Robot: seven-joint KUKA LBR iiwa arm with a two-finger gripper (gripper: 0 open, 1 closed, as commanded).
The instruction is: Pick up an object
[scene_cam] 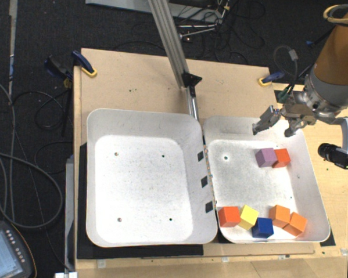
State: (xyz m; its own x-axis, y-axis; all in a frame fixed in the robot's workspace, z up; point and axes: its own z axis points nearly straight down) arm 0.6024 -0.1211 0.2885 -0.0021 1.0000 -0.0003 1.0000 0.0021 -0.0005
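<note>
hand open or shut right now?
Open: the hand has its two fingers spread apart above the right bin, nothing between them.

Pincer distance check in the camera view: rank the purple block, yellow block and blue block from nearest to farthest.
From the pincer, open above the right bin's far edge:
1. Purple block, far part of the bin, beside an orange block.
2. Yellow block, near row.
3. Blue block, near edge, just past the yellow one.

a tan bench (235, 89) bears 2 white bins (143, 125) side by side.

Fixed camera above bench (235, 80), slanted downward, both bins (97, 160) in frame
</note>
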